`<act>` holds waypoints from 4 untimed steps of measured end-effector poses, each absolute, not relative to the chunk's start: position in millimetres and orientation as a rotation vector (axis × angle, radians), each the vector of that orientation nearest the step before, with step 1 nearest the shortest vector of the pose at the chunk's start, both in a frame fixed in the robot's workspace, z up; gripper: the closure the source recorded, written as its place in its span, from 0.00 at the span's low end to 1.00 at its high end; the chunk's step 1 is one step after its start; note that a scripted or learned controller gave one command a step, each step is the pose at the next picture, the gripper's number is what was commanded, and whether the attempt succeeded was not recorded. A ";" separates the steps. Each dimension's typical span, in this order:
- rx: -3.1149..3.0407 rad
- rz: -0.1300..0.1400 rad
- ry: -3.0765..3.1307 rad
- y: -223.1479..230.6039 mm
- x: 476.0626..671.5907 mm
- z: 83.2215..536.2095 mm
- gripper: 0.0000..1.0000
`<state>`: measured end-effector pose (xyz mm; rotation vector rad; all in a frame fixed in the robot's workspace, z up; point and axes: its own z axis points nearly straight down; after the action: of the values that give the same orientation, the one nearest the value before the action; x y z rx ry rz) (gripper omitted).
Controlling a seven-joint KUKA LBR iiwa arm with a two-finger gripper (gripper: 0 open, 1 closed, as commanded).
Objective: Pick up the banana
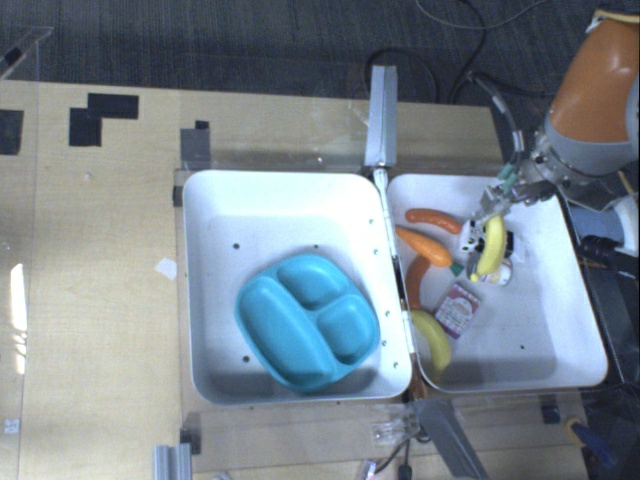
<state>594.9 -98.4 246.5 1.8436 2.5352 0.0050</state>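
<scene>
A yellow banana [491, 246] stands almost upright in the upper middle of the right bin [560, 358]. My gripper [489, 240] reaches down from the right, and its dark fingers sit on either side of the banana, shut on it. A second yellow banana-like fruit [432, 336] lies at the bin's front left corner, against the wall. The lower tip of the held banana is close to a small white object [499, 274]; whether they touch is unclear.
An orange carrot [425, 246] and a red-orange sausage shape [433, 219] lie left of the gripper. A small printed packet [458, 310] lies below it. A blue divided plate [306, 318] sits in the left bin [215, 268].
</scene>
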 end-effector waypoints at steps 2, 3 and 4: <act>1.353 0.004 2.828 -69.0 604.1 202.8 1.00; 1.353 0.004 2.828 -69.0 604.2 202.9 0.00; 1.287 0.006 2.852 -95.1 547.0 89.5 0.00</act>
<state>547.0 -95.1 89.5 1.2871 2.8520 0.0057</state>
